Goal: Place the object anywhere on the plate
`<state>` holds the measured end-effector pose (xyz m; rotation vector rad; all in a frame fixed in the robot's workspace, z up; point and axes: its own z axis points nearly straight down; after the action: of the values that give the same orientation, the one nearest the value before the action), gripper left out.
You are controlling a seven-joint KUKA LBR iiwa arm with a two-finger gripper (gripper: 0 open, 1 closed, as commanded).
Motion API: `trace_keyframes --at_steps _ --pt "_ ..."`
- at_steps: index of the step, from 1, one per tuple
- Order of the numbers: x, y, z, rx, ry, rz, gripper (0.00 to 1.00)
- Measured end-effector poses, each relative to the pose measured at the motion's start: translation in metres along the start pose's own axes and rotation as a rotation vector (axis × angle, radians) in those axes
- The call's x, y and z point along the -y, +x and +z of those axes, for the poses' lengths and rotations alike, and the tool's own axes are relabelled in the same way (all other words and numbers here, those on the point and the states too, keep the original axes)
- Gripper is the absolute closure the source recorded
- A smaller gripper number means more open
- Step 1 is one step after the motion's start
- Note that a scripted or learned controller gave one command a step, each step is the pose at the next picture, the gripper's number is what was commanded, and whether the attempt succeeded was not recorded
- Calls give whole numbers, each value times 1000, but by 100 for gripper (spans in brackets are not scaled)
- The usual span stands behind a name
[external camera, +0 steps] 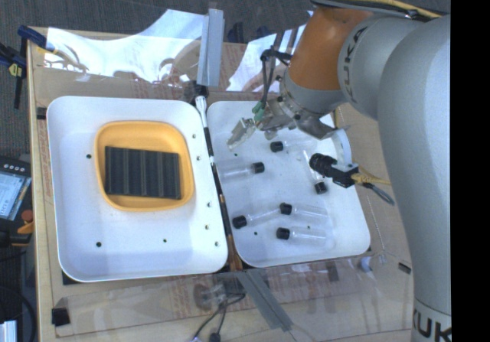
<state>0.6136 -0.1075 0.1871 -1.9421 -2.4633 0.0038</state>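
Jaws point(243, 132) over right bin point(348, 237) — plate point(142, 138) left.

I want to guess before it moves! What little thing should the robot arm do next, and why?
Probably lower the end effector toward the nearest vial in the right bin. It hangs over that bin's upper left part, the capped vials lie loose on the bin floor, and the yellow plate in the left bin has none on it.

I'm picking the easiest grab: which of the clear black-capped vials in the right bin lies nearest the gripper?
The vial at the top of the right bin, just below the gripper. The other vials lie lower in the bin, farther from it.
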Motion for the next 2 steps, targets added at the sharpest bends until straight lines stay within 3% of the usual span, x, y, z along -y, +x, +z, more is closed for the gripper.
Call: trace_keyframes --at_steps 1,2 --pt "2 21 -7 0 0 -238 0" --pt "-13 42 -49 5 -5 -564 0"
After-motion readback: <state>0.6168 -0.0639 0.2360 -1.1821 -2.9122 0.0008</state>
